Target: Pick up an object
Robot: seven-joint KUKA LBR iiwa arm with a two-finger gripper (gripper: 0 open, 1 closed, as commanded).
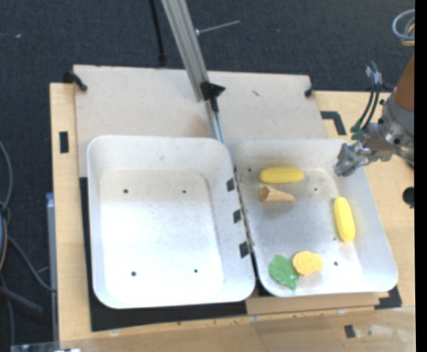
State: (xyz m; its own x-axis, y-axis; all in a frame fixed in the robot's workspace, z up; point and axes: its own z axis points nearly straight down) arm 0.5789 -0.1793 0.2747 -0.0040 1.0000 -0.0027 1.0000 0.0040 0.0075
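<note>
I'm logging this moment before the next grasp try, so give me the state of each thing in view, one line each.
gripper: above the right bin's upper right corner, nothing seen in it.
right bin: holds five items.
left bin: flat on the bench.
upper yellow corn: lying crosswise.
right yellow corn: lying lengthwise.
tan cone: on its side.
green piece: touching the round yellow piece.

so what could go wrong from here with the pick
The claw sits over the right bin's upper right rim, so a straight descent might hit the wall instead of a toy. The green piece and the round yellow piece touch, so a grasp there may catch both or push one away. The long yellow piece lies near the wall, leaving little finger room.
</note>
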